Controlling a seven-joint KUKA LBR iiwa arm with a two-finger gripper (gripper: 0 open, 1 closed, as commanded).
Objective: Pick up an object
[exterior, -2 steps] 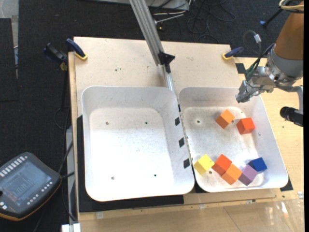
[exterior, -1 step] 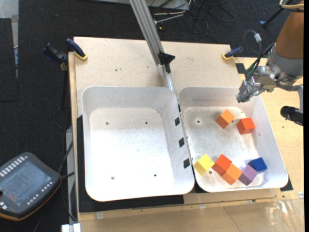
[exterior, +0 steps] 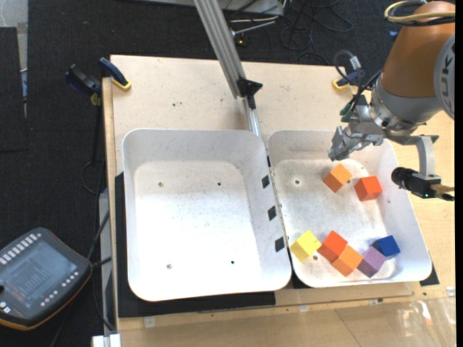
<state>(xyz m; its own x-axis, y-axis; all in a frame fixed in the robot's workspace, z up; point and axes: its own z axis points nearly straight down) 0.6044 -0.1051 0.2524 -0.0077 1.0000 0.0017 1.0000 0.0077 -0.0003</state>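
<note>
Purple block (exterior: 372, 260) nearest; seven blocks in right bin (exterior: 409, 215); pincer (exterior: 340, 152) state unclear.

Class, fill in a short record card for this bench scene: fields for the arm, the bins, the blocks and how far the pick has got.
arm: grey KUKA arm with orange band, gripper above the right bin's far part
bins: left shallow white bin; right shallow white bin
blocks far: orange cube, red-orange cube
blocks near: yellow cube, red cube, second orange cube, purple cube, blue cube
pick: no block seen held
</note>
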